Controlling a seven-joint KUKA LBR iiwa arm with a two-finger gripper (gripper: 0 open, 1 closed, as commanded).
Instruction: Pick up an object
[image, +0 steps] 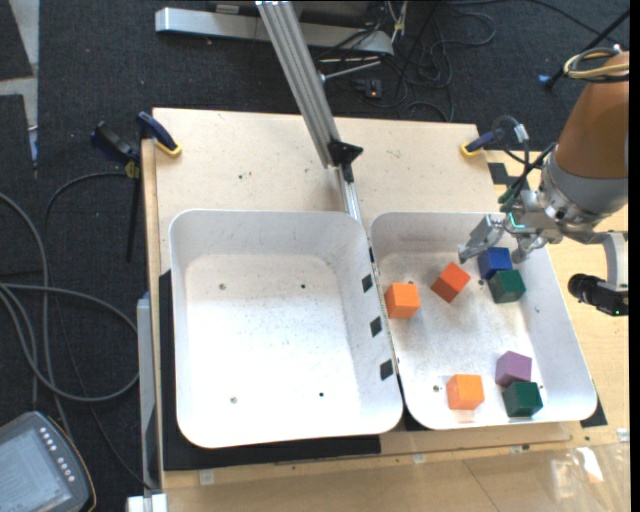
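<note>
Gripper (503, 238) hangs over the far end of the right bin (565, 330), fingers spread and grasping nothing. Blue cube (494, 262) sits just beneath it, touching a green cube (507, 286); an orange cube (451, 282) lies just left.

arm (590, 150): grey body | orange band above wrist | hand (505, 238): metal-grey

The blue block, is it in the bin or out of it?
In. The blue block sits on the floor of the right-hand bin, near its far edge, beside a green block, with the gripper just above it.
</note>
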